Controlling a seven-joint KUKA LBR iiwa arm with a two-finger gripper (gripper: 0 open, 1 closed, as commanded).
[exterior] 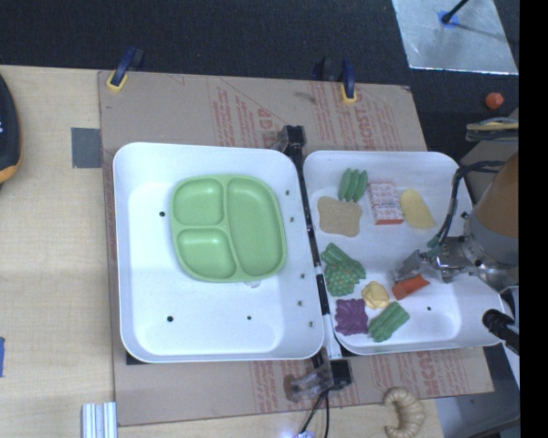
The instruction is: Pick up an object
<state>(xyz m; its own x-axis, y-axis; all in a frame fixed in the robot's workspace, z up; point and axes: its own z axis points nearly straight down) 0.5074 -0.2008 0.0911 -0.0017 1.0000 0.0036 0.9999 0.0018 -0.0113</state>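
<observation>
Orange carrot (410,286) by my end effector (409,268): light, stiff, slick plastic; pinch mid-length; grip state unclear.

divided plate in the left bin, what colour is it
Light green divided plate, seen clearly in the camera view.

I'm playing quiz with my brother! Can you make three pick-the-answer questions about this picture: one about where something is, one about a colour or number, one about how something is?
1. Where is the green divided plate?
A. left bin
B. right bin
C. outside both bins

2. How many compartments does the plate have?
A. two
B. three
C. five

3. What lies nearest the gripper?
A. the orange piece
B. the purple piece
C. the plate

Answers: 1 A, it sits in the left bin. 2 B, three hollows show. 3 A, the orange piece lies just below the gripper.
</observation>
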